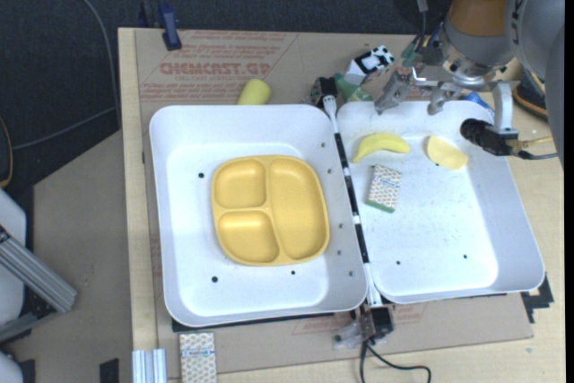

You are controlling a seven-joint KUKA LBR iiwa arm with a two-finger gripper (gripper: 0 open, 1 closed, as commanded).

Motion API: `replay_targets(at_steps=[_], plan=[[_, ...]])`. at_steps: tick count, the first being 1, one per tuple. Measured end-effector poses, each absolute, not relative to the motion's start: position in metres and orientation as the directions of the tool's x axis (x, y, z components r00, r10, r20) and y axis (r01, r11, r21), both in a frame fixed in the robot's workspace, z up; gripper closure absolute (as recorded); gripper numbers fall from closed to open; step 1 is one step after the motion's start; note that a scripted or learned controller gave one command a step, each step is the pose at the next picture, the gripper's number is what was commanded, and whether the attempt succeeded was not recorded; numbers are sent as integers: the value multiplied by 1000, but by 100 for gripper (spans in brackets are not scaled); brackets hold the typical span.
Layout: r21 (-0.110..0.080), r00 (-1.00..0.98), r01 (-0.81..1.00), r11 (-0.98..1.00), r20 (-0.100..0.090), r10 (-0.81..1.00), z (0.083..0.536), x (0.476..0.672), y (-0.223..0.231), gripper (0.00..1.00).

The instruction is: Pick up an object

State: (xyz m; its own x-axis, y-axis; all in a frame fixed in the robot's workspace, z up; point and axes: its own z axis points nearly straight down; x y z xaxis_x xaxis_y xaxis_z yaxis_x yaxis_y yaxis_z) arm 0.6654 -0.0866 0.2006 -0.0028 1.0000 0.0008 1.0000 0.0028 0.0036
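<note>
A banana (380, 145), a pale yellow slice-shaped piece (447, 153) and a small patterned packet (385, 188) lie in the right bin (466, 256). The left bin (179, 220) holds a yellow divided plate (269, 209). The gripper (413, 96) hovers over the right bin's far edge, fingers spread apart, holding nothing.

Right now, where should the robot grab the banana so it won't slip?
Probably at the middle of the banana, coming straight down from above. It lies flat in the right bin, curved like an arch, and is narrowest across its body, so the tool could pinch across it there.
</note>
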Motion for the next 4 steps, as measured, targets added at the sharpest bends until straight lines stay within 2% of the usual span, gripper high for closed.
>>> replay_targets(at_steps=[1, 2, 3, 4], plan=[[-3, 1, 1000, -1, -1, 1000, 106, 634, -150, 0], [2, 0, 1000, 0, -2, 1000, 140, 667, -210, 0], [1, -1, 1000, 1, 0, 1000, 85, 654, -169, 0], [1, -1, 1000, 1, 1, 1000, 85, 667, -113, 0]])
